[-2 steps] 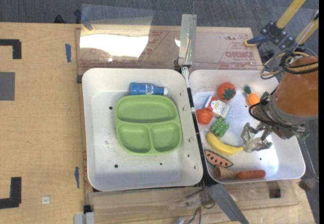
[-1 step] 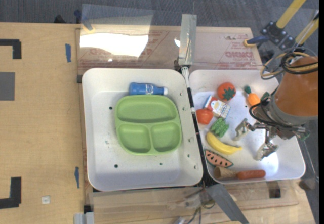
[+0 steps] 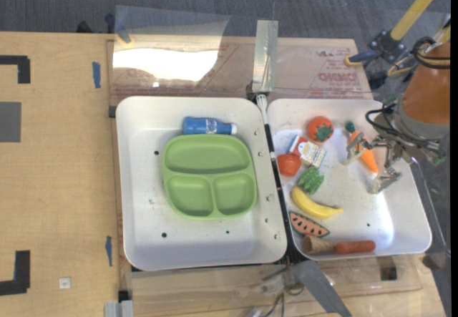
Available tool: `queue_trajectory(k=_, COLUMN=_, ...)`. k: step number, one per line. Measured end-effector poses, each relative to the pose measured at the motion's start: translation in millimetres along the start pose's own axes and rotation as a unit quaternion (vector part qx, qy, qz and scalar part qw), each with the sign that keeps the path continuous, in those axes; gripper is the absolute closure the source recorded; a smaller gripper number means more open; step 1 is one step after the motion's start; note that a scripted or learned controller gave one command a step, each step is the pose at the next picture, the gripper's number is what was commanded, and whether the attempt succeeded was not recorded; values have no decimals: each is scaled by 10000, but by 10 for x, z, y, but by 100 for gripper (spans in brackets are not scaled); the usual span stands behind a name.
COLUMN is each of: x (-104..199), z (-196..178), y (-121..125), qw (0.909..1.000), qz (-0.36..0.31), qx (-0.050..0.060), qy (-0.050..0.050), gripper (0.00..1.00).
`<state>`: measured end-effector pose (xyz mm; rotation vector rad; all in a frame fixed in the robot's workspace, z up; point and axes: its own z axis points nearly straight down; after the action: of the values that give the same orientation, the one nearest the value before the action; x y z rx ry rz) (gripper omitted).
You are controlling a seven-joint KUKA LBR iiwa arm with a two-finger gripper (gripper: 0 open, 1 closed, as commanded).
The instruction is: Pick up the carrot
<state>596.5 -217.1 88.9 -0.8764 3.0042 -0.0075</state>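
Observation:
The carrot (image 3: 366,157), orange with a green top, lies tilted in the upper right of the right bin (image 3: 411,226). My gripper (image 3: 367,167) hangs down over it from the arm's orange band at the right edge. It is open, with one metal finger (image 3: 352,152) on the carrot's left and the other finger (image 3: 384,180) below and to its right. The carrot's thick end sits between them. It rests low in the bin and I cannot tell whether the fingers touch it.
The right bin also holds a tomato (image 3: 320,128), a small carton (image 3: 312,153), a red piece (image 3: 289,164), broccoli (image 3: 310,179), a banana (image 3: 315,205), a watermelon slice (image 3: 309,225) and a sausage (image 3: 354,245). In the left bin (image 3: 136,222) are a green divided plate (image 3: 210,176) and a blue bottle (image 3: 207,126).

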Motion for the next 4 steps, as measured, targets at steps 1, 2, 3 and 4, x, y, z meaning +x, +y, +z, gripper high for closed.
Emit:
queue_trajectory(k=1, x=-42, z=-141, y=-13, qw=10000, qz=16, qx=37, qy=-63, gripper=100)
queue_trajectory(k=2, x=219, z=-28, y=705, qw=9990, qz=-452, qx=-11, qy=8, gripper=100)
queue_trajectory(k=3, x=-253, z=-3, y=-89, qw=9982, qz=594, qx=-3, qy=-3, gripper=100)
queue_trajectory(k=4, x=-672, z=-789, y=782, qw=9993, qz=383, qx=-9, qy=-18, gripper=100)
